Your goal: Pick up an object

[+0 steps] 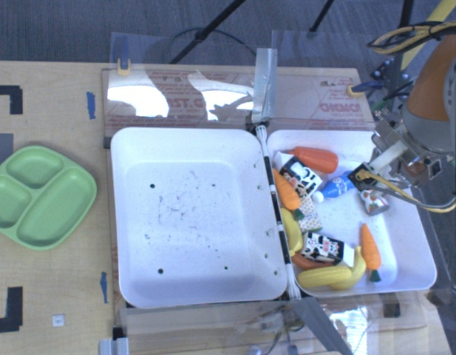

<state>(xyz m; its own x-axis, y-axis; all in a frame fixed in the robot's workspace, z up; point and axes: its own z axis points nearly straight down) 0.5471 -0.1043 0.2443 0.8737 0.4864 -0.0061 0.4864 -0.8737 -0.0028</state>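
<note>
Toys [321, 220] lie in the right bin [405, 268]; my gripper [372, 198] hangs over its far right part, and I cannot tell my jaws' state.

- Two white bins [187, 150] are sitting side by side.
- Three orange carrots [369, 248] are lying in the right bin.
- Two cow-print cartons [321, 249] are resting there.
- One banana [331, 276] is lying there.
- One green divided plate [39, 196] is sitting on the bench.
</note>
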